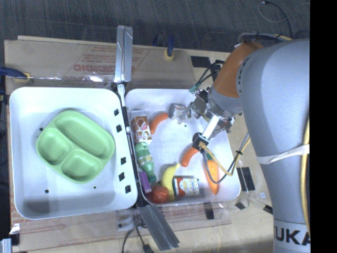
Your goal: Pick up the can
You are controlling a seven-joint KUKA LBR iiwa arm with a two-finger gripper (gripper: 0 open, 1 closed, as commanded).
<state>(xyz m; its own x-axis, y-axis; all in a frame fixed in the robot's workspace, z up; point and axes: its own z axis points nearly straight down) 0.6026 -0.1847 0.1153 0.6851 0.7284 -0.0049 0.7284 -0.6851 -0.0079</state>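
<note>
Your gripper point(178, 111) hangs low over the upper part of the right bin point(169, 141), reaching in from the right. From this angle you cannot tell whether it is spread apart or closed together, and nothing can be seen held in it.

Closest to it, just down and to its left, lies a rounded orange piece point(158, 121). One step farther left, past the orange piece, you will find the can point(140, 129). It lies on its side against the bin's left wall, with a red and brown label, and it is apart from the gripper.

Below the gripper, near the bin's middle, is an orange carrot point(188, 154). A second carrot point(211, 176) sits farther down and to the right, by the right wall.

Following the left wall down from the can, you come to a green bottle point(145, 162). After that, in the corner farthest below the gripper, a yellow banana point(169, 175), a red tomato point(159, 194) and a red-labelled jar point(187, 186) crowd together.

Farthest from the gripper, well to its left, the left bin point(16, 141) holds a green divided plate point(76, 145).
</note>
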